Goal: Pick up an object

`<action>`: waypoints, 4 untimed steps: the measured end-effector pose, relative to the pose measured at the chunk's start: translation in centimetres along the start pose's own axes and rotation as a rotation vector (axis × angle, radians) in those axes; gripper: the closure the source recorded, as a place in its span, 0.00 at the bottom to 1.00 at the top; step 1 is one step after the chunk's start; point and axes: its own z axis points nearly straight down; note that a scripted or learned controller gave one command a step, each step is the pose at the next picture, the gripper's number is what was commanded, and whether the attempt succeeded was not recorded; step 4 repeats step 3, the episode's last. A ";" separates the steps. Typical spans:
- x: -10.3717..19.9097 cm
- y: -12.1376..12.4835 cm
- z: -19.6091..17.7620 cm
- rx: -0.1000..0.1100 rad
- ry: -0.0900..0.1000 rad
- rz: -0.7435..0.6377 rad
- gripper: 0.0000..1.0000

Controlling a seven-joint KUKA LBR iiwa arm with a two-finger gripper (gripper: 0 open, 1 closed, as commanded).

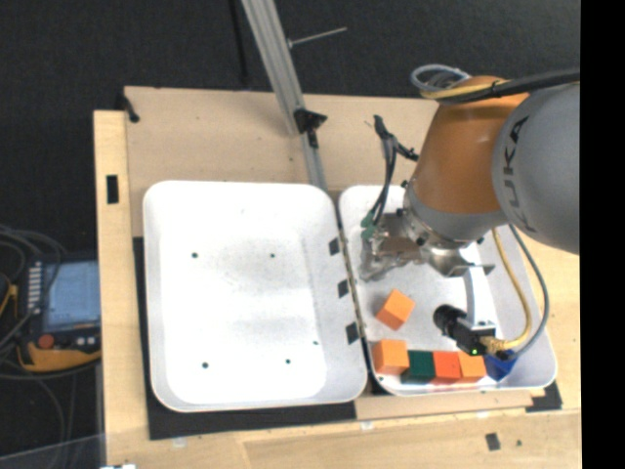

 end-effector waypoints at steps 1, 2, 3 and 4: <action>5.1 -2.2 -0.4 -0.001 0.002 -0.002 1.00; 9.2 -3.9 1.6 0.001 0.000 -0.001 1.00; 9.0 -3.8 1.5 -0.002 0.001 0.006 0.00; 9.0 -3.8 1.5 -0.002 0.001 0.006 0.00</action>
